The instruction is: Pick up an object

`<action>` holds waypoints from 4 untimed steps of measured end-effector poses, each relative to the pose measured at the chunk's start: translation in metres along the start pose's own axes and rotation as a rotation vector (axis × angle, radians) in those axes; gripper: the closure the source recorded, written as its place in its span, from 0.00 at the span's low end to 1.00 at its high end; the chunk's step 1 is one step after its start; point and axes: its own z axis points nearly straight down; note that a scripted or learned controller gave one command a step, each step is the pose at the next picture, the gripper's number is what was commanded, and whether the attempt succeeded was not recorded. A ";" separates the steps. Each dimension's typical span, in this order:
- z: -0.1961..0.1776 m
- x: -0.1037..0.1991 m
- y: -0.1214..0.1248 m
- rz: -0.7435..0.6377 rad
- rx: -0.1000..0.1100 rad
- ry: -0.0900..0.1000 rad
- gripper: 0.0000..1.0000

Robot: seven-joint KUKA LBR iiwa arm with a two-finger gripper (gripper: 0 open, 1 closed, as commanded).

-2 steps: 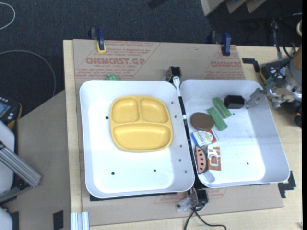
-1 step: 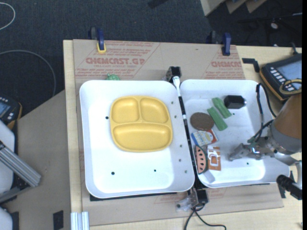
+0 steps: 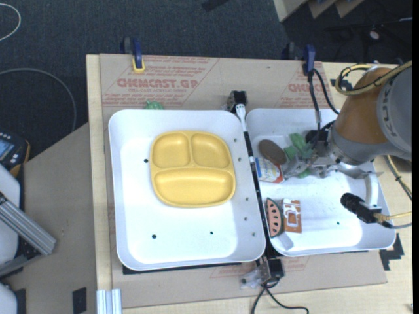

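My gripper point(image 3: 305, 165) is low over the back half of the right bin point(image 3: 327, 241), under the grey and orange wrist. A green object point(image 3: 298, 142) lies right beside it, partly covered by the gripper. Just left of that is a brown oval object point(image 3: 272, 152). A white packet with red and blue print point(image 3: 265, 171) lies below the brown one, against the bin's left wall. An orange and white package point(image 3: 285, 216) rests in the front left corner of the same bin.
The left bin point(image 3: 190, 244) holds a yellow divided plate point(image 3: 192, 168) in its back half. A black divider rail point(image 3: 250, 156) runs between the bins. The arm point(image 3: 373, 120) covers the right bin's far right corner.
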 end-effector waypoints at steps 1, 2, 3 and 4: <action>-0.162 -0.014 -0.040 0.010 -0.010 -0.006 0.00; -0.163 -0.012 -0.041 0.008 0.002 -0.004 1.00; -0.096 0.067 -0.089 0.004 0.019 0.005 1.00; -0.187 0.135 -0.083 -0.001 -0.003 0.002 1.00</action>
